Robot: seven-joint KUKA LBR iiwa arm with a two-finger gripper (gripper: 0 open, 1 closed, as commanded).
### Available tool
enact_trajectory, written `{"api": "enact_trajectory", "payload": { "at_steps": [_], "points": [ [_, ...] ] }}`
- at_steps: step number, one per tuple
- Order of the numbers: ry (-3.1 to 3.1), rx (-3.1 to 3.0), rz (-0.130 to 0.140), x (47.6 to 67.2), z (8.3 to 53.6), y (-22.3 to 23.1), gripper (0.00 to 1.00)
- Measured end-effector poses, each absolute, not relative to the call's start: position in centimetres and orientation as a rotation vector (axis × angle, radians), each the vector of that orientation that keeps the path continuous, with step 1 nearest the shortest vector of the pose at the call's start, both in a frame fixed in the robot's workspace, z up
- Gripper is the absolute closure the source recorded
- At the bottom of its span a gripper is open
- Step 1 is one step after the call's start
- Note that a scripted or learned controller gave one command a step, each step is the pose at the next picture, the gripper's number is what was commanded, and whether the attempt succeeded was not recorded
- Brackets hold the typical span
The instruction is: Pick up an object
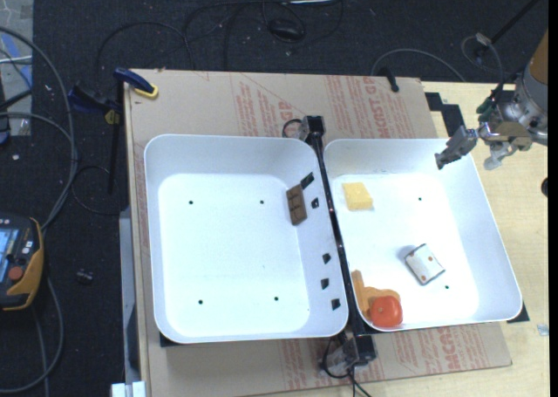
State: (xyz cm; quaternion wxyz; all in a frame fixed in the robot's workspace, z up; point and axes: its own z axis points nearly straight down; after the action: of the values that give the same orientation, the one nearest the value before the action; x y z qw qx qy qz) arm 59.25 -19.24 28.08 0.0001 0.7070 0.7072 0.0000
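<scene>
**Arm parked at the far right corner, goods waiting below**

The gripper (475, 149) hangs over the far right corner of the right bin (471, 179), up above its rim; whether its jaws are parted or clenched I cannot tell from here, and nothing is visibly held.

Likely it sits high and off to the side so the camera gets a clean look at what lies in the bin. The yellow block (357, 196) lies near the far left corner, the white-and-grey piece (423, 263) sits toward the middle, and the red and orange toy (380, 304) is tucked into the near left corner.

All three lie well apart from the gripper. In the left bin (174, 212), a brown bar (297, 205) leans by the right wall.
</scene>
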Motion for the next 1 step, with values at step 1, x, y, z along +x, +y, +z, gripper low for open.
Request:
{"api": "enact_trajectory", "payload": {
  "at_steps": [1],
  "points": [
    [2.223,2.217,0.004,54.8,31.53,-14.69,0.0]
  ]
}}
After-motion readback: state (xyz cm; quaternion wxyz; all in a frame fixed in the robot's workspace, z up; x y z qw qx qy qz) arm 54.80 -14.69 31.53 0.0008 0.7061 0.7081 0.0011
